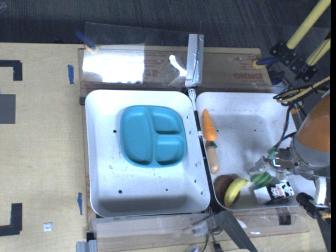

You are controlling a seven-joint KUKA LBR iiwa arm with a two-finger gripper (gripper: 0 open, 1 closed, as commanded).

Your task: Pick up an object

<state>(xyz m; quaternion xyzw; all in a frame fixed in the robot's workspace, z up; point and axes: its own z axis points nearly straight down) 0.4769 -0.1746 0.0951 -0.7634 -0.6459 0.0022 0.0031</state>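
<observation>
Reaching into right bin (pixel 236 106), arm cropped, tool (pixel 273 167) grip unclear, green item (pixel 261 179) part-hidden

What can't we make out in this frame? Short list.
- Hand: small and cluttered in the camera view, so open or shut is unclear.
- Green object: partly under the hand; identity unclear.
- Black-and-white item: too small to identify.
- Brown object: partly covered by the banana.
- Arm: cut off by the right edge.
</observation>
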